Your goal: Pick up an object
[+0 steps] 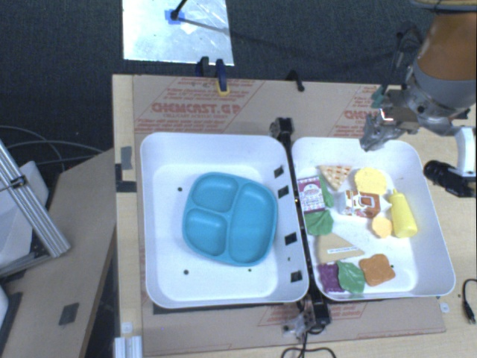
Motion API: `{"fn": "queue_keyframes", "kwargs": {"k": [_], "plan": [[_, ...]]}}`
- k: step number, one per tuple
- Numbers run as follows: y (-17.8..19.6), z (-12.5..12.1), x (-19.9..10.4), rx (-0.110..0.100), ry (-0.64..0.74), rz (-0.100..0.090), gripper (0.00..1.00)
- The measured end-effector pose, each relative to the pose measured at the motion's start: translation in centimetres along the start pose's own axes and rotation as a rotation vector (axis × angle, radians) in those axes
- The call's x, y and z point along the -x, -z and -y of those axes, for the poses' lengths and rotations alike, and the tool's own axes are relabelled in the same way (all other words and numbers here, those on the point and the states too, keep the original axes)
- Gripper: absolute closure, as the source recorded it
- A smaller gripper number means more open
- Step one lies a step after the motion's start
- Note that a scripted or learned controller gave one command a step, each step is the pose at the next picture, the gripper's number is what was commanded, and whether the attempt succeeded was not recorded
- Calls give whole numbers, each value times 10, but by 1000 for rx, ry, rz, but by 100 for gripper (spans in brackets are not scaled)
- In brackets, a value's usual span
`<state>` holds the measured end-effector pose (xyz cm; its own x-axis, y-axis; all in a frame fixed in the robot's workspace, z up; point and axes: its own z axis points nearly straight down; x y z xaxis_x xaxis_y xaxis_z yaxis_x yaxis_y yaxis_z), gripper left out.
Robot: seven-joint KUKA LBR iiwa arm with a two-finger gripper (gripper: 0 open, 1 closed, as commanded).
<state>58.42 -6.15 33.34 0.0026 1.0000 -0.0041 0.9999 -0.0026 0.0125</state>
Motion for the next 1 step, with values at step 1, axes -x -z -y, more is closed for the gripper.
{"fn": "queue_keyframes", "kwargs": {"k": [1], "plan": [[-220,8,45,-4,7,-2,100]]}}
